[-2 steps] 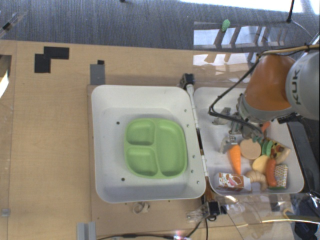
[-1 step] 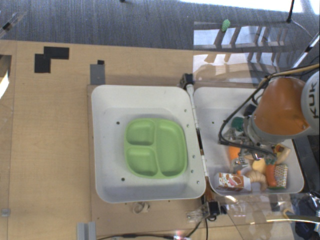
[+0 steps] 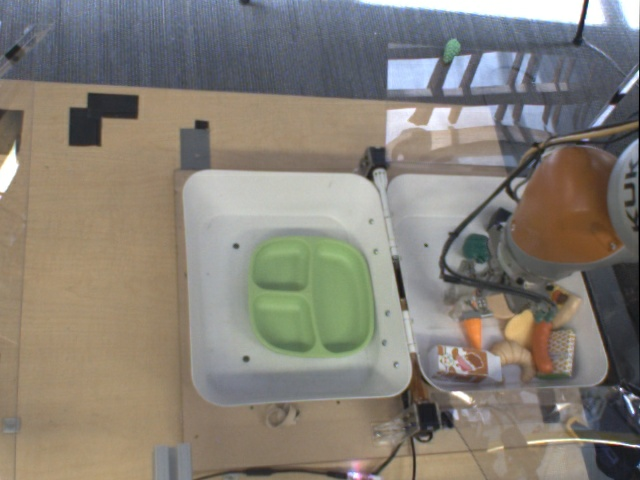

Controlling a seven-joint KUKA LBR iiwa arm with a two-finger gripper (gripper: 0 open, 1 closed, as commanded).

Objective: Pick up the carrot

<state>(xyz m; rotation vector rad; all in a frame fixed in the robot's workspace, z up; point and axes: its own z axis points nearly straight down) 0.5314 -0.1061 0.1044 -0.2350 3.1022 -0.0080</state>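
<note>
The carrot (image 3: 472, 331), a short orange piece, lies in the front half of the right bin (image 3: 425, 218), among other toy foods. The arm's orange band and grey wrist (image 3: 560, 213) hang over that bin from the right. Below the wrist, the gripper (image 3: 497, 290) is down among the items, just behind and slightly right of the carrot. The wrist and cables hide most of it, and I see nothing held in it.
Around the carrot lie a yellow fruit (image 3: 519, 325), a red-orange sausage-like piece (image 3: 541, 348), a beige piece (image 3: 513, 354), a printed carton (image 3: 462, 362) and a teal object (image 3: 477, 249). A green divided plate (image 3: 310, 296) sits in the left bin (image 3: 215, 218).
</note>
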